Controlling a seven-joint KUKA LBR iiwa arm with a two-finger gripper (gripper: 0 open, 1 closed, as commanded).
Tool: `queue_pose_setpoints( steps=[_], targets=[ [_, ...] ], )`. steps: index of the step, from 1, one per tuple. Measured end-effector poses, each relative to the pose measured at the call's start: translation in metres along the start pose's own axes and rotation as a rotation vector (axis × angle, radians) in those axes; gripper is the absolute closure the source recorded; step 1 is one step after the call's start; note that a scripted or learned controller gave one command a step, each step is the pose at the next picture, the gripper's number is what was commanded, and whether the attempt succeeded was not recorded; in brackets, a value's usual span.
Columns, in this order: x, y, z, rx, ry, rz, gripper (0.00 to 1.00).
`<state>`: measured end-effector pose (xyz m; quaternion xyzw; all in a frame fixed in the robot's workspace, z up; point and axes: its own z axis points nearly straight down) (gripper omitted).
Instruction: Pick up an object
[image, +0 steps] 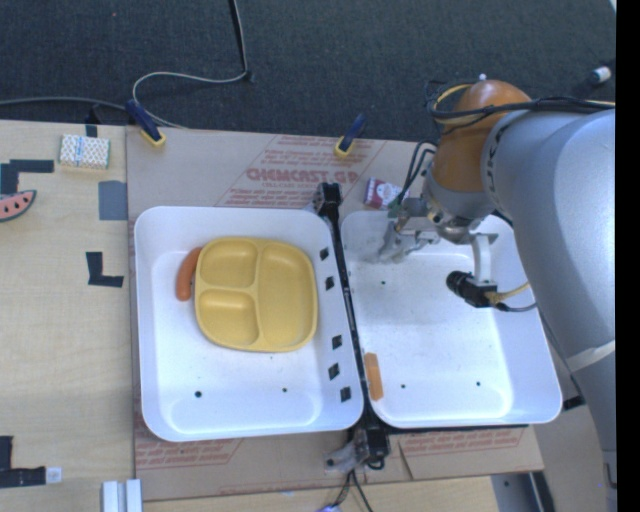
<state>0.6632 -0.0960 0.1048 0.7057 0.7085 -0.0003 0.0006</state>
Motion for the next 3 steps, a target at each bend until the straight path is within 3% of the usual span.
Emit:
queue_pose_setpoints(
  steps=[1,2,3],
  targets=[
    [0.001,0.0,-0.009,0.001,0.001,-0.001,1.0],
    [0.001,0.0,-0.009,0.001,0.001,-0.001,0.0],
    [0.002,0.005,0.02,0.0,-0.001,0.002,0.0]
  ],
)
